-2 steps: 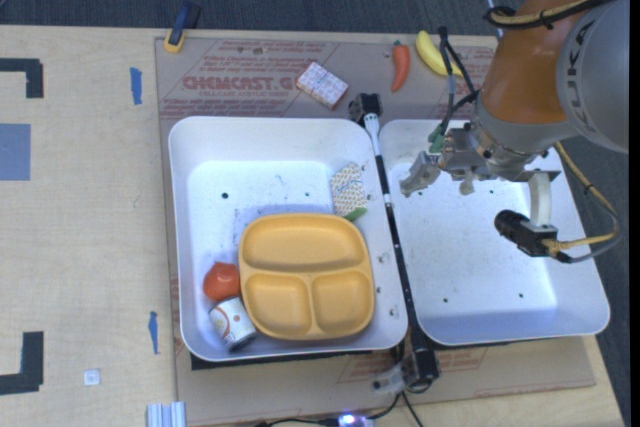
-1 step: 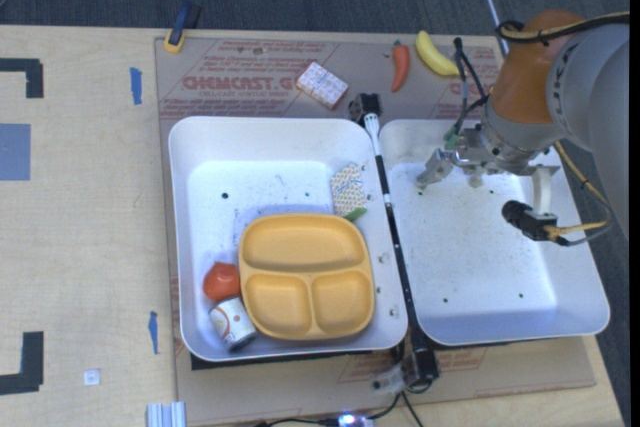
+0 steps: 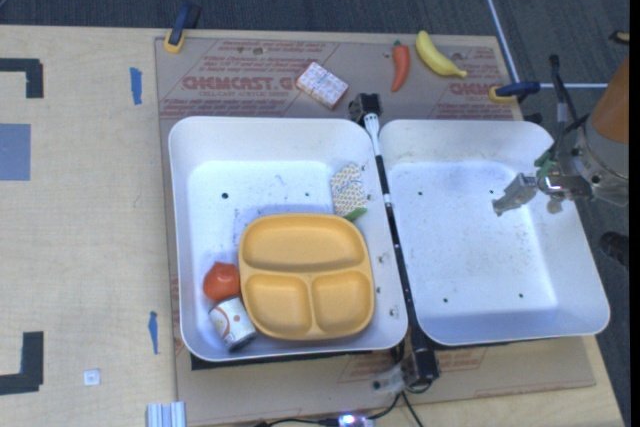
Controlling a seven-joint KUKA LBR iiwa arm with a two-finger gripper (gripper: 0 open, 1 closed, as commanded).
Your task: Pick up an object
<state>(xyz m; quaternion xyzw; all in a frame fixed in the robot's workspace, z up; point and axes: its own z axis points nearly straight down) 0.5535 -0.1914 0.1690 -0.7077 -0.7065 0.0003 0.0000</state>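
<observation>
My gripper (image 3: pixel 525 193) hangs over the right part of the right bin (image 3: pixel 470 315), close to its right wall, with the arm coming in from the right edge. The left bin (image 3: pixel 200 215) holds a yellow divided plate (image 3: pixel 305 275). A red tomato-like ball (image 3: pixel 221 281) and a small white and orange can (image 3: pixel 231 322) lie at the plate's left. A patterned yellow-white item (image 3: pixel 347 187) rests above the plate, near the bin's right wall. All of these lie well to the left of the gripper.
Behind the bins, on the brown board, lie a banana (image 3: pixel 438 55), a red chili (image 3: pixel 400 67) and a pink-white packet (image 3: pixel 321 85). A black strip (image 3: pixel 385 195) runs between the bins. Clamps sit at the board's back corners (image 3: pixel 180 25).
</observation>
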